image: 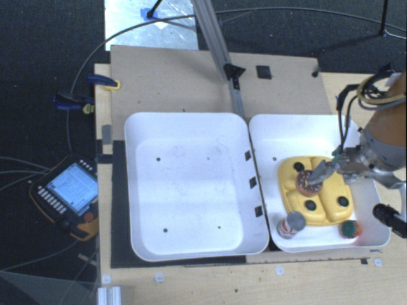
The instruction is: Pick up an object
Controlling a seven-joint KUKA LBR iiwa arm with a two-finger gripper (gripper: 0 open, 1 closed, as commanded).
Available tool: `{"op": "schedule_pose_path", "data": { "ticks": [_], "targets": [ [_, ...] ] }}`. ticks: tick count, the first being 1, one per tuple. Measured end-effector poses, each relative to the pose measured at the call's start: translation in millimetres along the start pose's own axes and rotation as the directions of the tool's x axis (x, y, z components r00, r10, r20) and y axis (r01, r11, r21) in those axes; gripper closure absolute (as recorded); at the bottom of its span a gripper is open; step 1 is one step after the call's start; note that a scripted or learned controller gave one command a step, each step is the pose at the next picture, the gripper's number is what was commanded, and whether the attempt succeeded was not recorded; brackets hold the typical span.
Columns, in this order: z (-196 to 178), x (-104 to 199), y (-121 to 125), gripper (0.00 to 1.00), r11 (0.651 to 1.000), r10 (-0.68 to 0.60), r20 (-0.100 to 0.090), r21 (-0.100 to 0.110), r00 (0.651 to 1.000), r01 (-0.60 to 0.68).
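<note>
One two-finger gripper [316, 175] is seen lowered over the right white plastic bin [267, 138], its tip at a small brown ringed object [310, 182] resting on a yellow moulded plastic toy with dark knobs [318, 203]. Whether anything is gripped cannot be told. Near the bin's front edge a grey-topped small object [292, 223] is found, and at its front right corner a red-and-green one [349, 229]. The left white bin [191, 183] is placed alongside.
</note>
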State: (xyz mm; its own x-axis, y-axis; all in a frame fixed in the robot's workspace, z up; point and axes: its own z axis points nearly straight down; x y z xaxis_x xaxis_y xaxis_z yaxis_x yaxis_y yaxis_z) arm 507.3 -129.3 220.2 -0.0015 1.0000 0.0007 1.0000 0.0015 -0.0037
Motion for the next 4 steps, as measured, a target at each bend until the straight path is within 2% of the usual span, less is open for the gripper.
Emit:
{"op": "schedule_pose_path", "data": {
  "ticks": [1,2,3,4],
  "targets": [
    [46,-1,-8,0.00,1.000,0.000,0.000,-0.002,1.000,0.000],
    [97,3,2,0.00,1.000,0.000,0.000,-0.001,1.000,0.000],
    [83,3,4,1.00,1.000,-0.001,-0.003,-0.007,1.000,0.001],
    [34,7,-3,1.00,1.000,-0.003,0.002,-0.009,1.000,0.003]
  ]
}}
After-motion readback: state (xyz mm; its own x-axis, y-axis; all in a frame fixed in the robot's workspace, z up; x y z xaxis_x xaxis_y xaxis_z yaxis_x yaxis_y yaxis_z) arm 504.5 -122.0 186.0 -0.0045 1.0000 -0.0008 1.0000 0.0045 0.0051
